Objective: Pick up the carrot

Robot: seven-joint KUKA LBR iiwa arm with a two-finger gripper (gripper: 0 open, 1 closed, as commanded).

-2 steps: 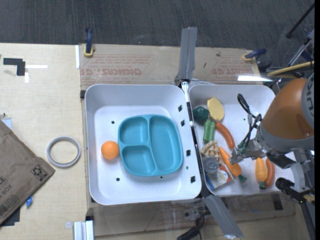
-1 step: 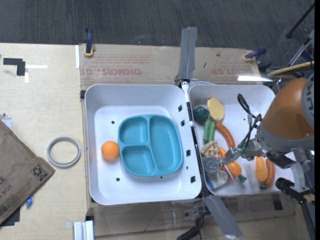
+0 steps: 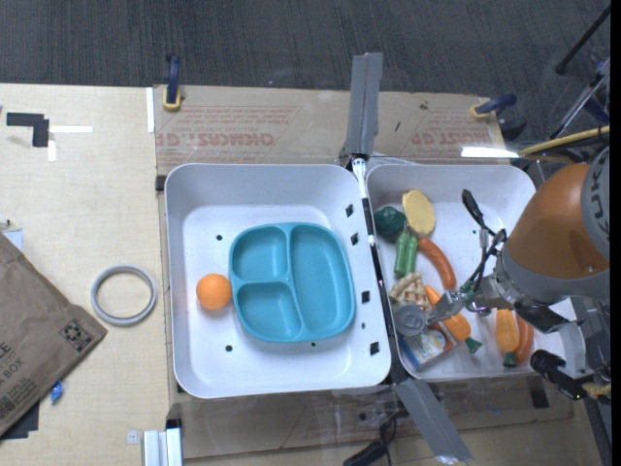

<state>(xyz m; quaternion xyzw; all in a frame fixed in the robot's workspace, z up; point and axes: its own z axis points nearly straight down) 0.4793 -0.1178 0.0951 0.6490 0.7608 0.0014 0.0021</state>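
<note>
In the right bin [image 3: 505, 178] lies a small orange, carrot-like piece [image 3: 455, 329] near the front wall, on a blue-and-white packet [image 3: 424, 348]. My gripper [image 3: 441, 310] hangs low just above and left of that piece, reaching in from the right under the orange wrist band. The arm hides part of the piece. A longer orange-red tapered piece [image 3: 439, 260] lies slanted a little further back. Another orange piece [image 3: 506, 328] rests at the bin's right side, beside a red one.
The right bin also holds a green cucumber [image 3: 405, 253], a dark green vegetable [image 3: 389, 222], a yellow piece [image 3: 419, 211] and a black utensil [image 3: 474, 210]. The left bin [image 3: 194, 357] bears a teal divided plate [image 3: 291, 282] and an orange ball [image 3: 212, 291]. A grey ring [image 3: 123, 293] lies on the bench.
</note>
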